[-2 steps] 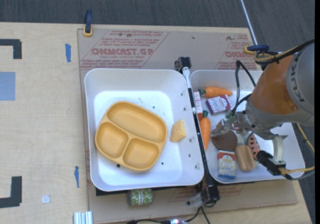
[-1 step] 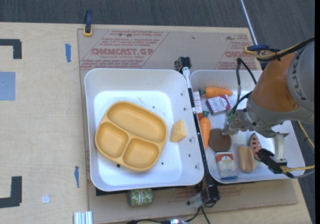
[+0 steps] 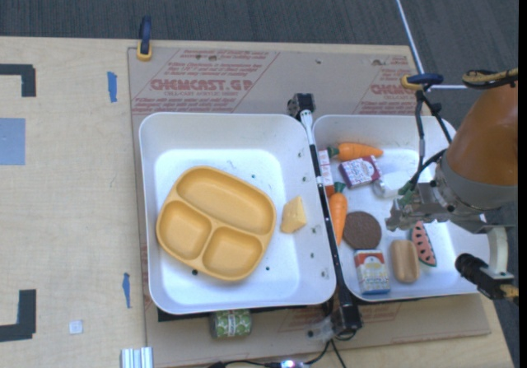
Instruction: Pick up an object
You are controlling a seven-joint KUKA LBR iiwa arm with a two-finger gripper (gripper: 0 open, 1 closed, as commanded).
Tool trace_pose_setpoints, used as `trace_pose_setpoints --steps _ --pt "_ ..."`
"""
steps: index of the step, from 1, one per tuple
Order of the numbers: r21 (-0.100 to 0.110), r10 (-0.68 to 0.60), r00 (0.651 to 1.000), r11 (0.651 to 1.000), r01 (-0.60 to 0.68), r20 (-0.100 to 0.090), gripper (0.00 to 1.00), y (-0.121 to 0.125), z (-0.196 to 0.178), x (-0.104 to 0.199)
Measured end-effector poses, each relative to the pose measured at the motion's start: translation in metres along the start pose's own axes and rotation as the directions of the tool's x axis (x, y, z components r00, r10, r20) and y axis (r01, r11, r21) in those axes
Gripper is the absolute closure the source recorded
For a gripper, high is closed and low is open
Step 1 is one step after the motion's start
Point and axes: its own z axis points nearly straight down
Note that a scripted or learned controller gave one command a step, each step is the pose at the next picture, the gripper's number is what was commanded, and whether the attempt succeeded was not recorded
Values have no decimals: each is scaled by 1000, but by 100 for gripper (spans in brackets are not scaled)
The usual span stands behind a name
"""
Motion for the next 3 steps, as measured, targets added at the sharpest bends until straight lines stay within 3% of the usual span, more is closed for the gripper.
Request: trace_pose_setpoints --steps 1,2,3 --pt "1 -2 1000 1000 2 -2 100 0 -1 37" --pt "1 -1 1000 1000 1 -1 0 0 -1 36" --pt "-4 1 1000 1000 -1 0 0 33 96 -11"
